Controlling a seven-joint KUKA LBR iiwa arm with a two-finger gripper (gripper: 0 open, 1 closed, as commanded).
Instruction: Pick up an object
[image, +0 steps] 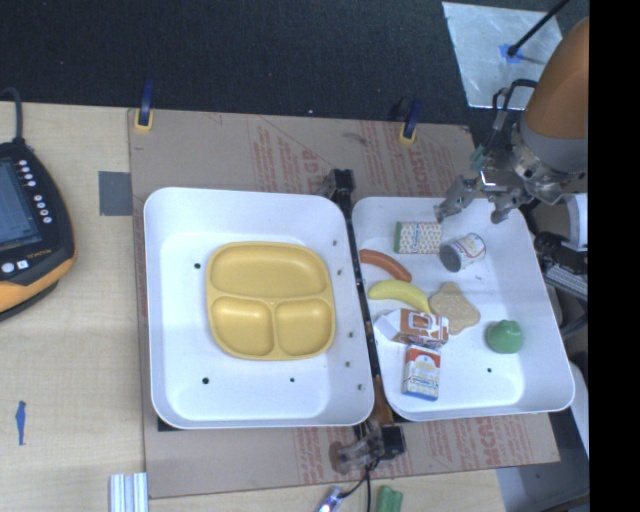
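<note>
Camera view: hand (478, 205) open above right bin (540, 330), near can (462, 250)

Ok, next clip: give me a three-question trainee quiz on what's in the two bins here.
1. True or false: the yellow divided plate lies in the left bin.
2. Which item is nearest the gripper? A) green ball B) small can C) banana
3. Fill in: the sausage lies just above the ____.

Key: 1 true; 2 B; 3 banana.
</note>
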